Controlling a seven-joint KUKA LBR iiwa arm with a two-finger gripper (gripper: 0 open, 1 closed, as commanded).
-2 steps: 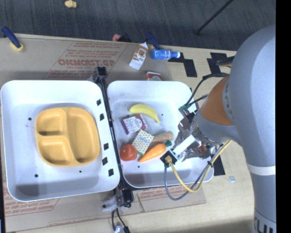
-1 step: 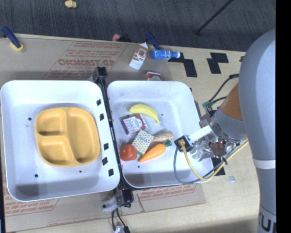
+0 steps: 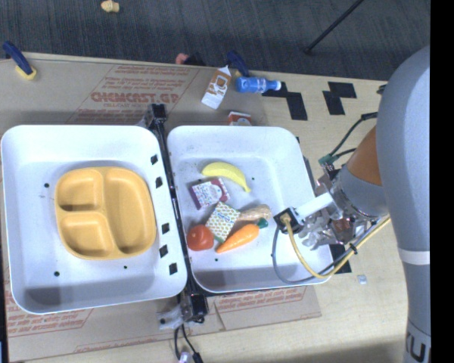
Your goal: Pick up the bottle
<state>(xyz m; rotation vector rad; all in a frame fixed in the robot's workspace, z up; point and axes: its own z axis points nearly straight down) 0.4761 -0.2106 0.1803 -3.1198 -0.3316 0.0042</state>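
A small blue bottle (image 3: 251, 85) lies on its side on the cardboard behind the right bin (image 3: 287, 146), outside both bins. My gripper (image 3: 318, 231) hangs over the right bin's right rim, far from the blue bottle and to the right of the pile of items. Cables and the wrist hide its tips. Nothing shows held in it. In the right bin lie a banana (image 3: 227, 175), a red packet (image 3: 208, 193), a patterned box (image 3: 223, 221), a carrot (image 3: 239, 237), a tomato (image 3: 200, 238) and a tan oblong thing (image 3: 253, 213) beside the carrot.
The left bin (image 3: 23, 203) holds a yellow divided plate (image 3: 104, 211). A small carton (image 3: 216, 87) and another scrap (image 3: 239, 117) lie on the cardboard near the blue bottle. A yellow cable (image 3: 299, 259) loops into the right bin's near right corner.
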